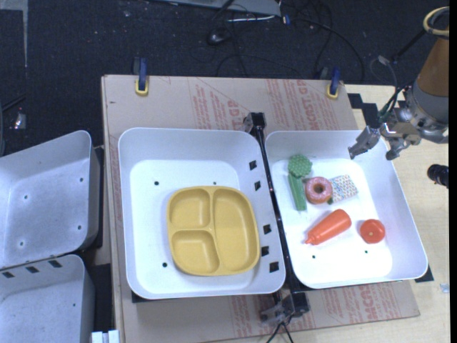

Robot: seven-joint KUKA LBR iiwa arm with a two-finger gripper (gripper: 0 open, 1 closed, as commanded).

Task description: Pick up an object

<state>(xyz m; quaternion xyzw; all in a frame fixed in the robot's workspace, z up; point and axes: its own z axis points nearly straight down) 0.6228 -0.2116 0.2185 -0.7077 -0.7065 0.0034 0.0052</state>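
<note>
1. Toys lie grouped in the right bin (pixel 400 199), one of two shallow white bins set side by side on the desk (pixel 193 95).
2. The green broccoli (pixel 298 181) lies at the left of the group, its head toward the far side and its stalk pointing to the near side.
3. The pink doughnut (pixel 318 189) sits just beside the broccoli stalk, on its right, and appears to touch it.
4. A small patterned block (pixel 344 186) lies just right of the doughnut, touching or nearly touching it.
5. The orange carrot (pixel 329 227) lies tilted nearer the front, its thin tip pointing to the lower left.
6. The red tomato (pixel 372 231) rests just right of the carrot's thick end, a little apart from it.
7. The left bin (pixel 143 156) holds a yellow plate (pixel 213 230) with three compartments, lying flat near its middle.
8. The gripper (pixel 379 147) hangs over the far right corner of the right bin, well apart from all the toys.
9. Its two fingers (pixel 361 144) stand spread apart, with nothing between them.
10. The grey arm (pixel 432 84) reaches in from the right edge.
11. Two yellow clamps (pixel 142 86) grip the far edge of the desk.
</note>
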